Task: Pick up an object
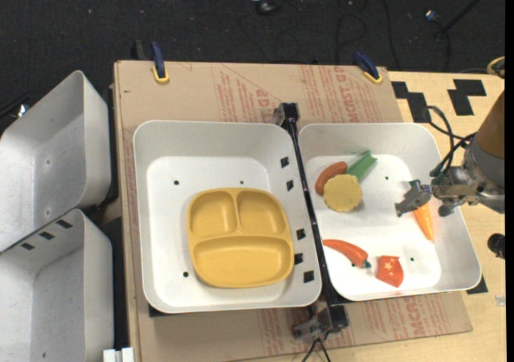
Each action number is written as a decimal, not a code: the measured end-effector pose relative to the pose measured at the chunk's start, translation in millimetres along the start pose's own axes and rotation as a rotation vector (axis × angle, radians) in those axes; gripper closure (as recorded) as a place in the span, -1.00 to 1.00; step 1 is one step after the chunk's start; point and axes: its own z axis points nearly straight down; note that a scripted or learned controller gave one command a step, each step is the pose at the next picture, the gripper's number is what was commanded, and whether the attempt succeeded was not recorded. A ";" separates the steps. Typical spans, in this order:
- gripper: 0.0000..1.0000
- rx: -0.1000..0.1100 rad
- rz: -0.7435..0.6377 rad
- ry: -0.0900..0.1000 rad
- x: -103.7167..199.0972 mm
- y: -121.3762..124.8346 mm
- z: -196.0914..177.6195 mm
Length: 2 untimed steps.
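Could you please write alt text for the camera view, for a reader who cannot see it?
The gripper hovers at an orange carrot in the right bin, which also holds several toy foods. A yellow divided tray lies in the left bin.

In the left bin (152, 192), a yellow divided tray (239, 237) covers most of the floor, leaving a bare strip along the far wall. The right bin (418, 137) is more crowded: a yellow round piece (343, 193), red sausage (328, 176) and green stick (362, 163) cluster far-left (all touching or nearly so), a red pepper (347, 250) and red wedge (390, 270) lie near, and an orange carrot (425, 221) sits by the gripper (411, 198). Open floor remains at the centre and far-right corner.
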 end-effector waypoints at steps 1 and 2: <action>-1.00 -0.012 -0.004 -0.003 0.5 3.2 -6.6; -1.00 -0.009 -0.003 -0.002 5.1 7.6 38.2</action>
